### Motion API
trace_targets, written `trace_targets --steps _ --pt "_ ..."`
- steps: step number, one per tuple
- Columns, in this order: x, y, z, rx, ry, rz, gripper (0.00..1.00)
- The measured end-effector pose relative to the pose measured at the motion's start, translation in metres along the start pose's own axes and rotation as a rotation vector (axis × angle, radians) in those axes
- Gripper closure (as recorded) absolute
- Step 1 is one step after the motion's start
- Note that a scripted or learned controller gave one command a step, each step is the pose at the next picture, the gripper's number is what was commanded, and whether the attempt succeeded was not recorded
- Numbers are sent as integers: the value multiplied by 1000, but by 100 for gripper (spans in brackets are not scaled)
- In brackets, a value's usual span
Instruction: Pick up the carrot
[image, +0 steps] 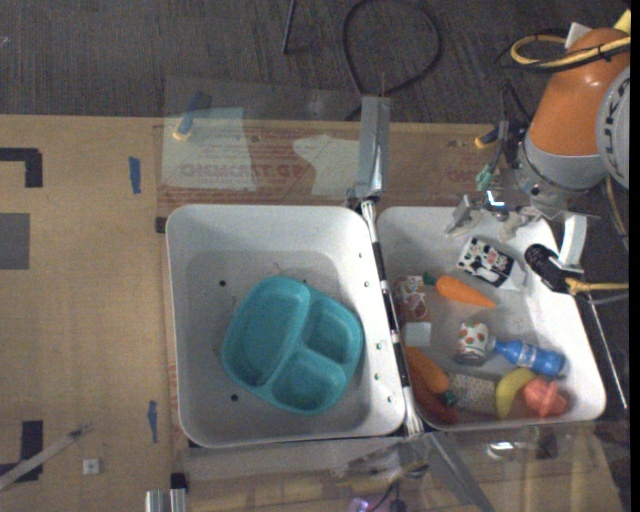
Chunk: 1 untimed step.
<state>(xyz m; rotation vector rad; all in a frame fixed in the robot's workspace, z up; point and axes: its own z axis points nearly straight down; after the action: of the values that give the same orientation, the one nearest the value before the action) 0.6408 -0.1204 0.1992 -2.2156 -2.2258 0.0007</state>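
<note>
The gripper (487, 212) hovered above the right bin (590, 345); whether it was clenched, I could not tell. The carrot (465, 291) lay just below it, untouched.

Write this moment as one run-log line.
end effector: above right bin's far edge | carrot: lying in right bin, not held | status: not yet picked

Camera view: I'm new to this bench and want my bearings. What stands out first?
A teal tray lies alone in the left bin. The right bin is crowded with small toys, a carrot near its middle. The arm hangs over that bin's far right corner, its end effector above the rim.
</note>
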Motion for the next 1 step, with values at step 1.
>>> trace_targets --steps 1 --pt "-10 -27 53 0 0 -330 0"
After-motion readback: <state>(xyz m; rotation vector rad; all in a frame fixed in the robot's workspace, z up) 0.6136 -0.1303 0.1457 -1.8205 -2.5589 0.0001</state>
